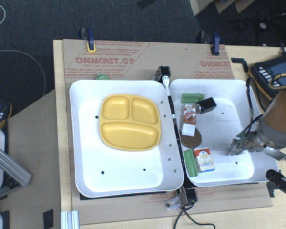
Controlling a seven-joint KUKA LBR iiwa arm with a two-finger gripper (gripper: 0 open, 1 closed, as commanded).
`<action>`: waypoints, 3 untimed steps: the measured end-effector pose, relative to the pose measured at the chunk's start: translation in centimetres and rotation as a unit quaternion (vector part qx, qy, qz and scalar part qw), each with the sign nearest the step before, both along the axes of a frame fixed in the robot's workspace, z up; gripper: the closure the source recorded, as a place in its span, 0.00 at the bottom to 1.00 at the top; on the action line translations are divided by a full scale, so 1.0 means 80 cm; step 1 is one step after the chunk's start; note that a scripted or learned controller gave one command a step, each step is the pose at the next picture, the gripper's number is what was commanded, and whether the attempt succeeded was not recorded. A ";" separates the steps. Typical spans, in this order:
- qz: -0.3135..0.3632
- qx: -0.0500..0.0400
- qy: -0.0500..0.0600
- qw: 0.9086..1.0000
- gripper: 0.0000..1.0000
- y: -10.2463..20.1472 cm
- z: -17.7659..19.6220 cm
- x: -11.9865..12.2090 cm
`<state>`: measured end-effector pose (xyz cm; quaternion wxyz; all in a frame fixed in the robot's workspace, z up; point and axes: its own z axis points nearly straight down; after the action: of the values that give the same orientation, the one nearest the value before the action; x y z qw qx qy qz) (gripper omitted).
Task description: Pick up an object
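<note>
Nothing had been lifted yet: the grey two-finger gripper [239, 146] hovered low with finger state impossible to tell, and the small red-and-white carton [204, 159] lay untouched to its left.

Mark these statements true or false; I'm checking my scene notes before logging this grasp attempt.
1. The yellow divided plate lies in the left bin. True.
2. The gripper is over the left bin. False: it is over the right bin, near its right side.
3. The small orange-and-white box lies in the right bin. True.
4. The gripper holds the box. False: the box lies apart from it, to its left.
5. The green block sits on the plate. False: it lies in the right bin.
</note>
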<state>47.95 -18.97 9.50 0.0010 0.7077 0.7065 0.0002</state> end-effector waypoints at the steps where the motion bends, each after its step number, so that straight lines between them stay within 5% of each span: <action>1: 0.002 -0.001 -0.002 1.000 1.00 -0.040 -0.013 0.088; 2: 0.008 0.002 0.008 1.000 1.00 0.118 -0.013 0.210; 3: 0.002 0.001 0.004 1.000 1.00 0.109 0.000 0.209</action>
<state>64.65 -10.28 9.49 -0.0020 0.7062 0.7080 -0.0018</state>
